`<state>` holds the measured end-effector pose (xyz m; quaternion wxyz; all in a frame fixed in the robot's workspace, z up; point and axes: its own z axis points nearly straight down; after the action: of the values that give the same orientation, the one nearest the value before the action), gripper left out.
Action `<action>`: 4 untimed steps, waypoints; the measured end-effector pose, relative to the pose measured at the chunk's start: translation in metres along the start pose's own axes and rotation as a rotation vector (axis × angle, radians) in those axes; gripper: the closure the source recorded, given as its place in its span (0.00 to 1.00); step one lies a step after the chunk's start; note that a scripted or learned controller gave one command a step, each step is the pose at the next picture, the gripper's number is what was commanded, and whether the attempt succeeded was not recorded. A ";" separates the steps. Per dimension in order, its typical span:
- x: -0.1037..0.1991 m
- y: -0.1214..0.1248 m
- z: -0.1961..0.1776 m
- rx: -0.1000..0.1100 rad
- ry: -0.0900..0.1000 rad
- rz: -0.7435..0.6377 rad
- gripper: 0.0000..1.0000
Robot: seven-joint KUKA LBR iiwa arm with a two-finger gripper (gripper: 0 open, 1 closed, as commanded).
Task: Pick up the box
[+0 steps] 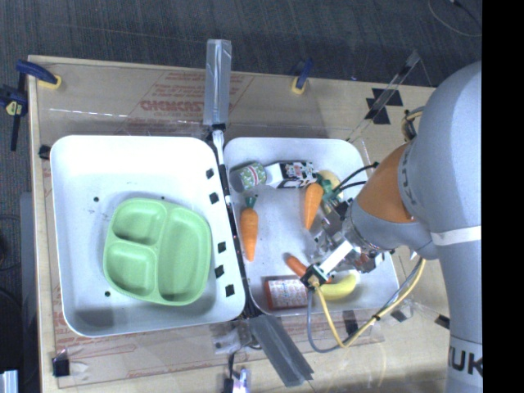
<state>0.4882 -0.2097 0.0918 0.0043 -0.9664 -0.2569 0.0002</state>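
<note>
A red-brown box [284, 292] lies flat near the front edge of the right bin [266, 155]. A small dark box with a printed label [295, 170] lies near the bin's back wall. My gripper [327, 234] reaches down into the right half of this bin, between an orange carrot [312, 204] behind it and a yellow banana [341, 286] in front. It is to the right of and behind the red-brown box and apart from it. The wrist hides what is under it. No box shows in the gripper.
A green-labelled can [250, 175] lies at the right bin's back left. A second carrot [248, 232] lies along its left wall and a short one [295, 264] sits just above the red-brown box. The left bin [74, 158] holds a green divided tray [159, 250].
</note>
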 end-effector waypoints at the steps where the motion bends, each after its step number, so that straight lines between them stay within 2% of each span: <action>1: 0.001 -0.001 -0.008 0.010 -0.001 -0.013 1.00; 2: -0.008 -0.006 0.001 0.004 0.000 -0.292 1.00; 4: -0.004 -0.006 -0.017 0.019 0.003 -0.317 1.00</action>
<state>0.4819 -0.2062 0.1094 0.0137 -0.9136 -0.4063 0.0002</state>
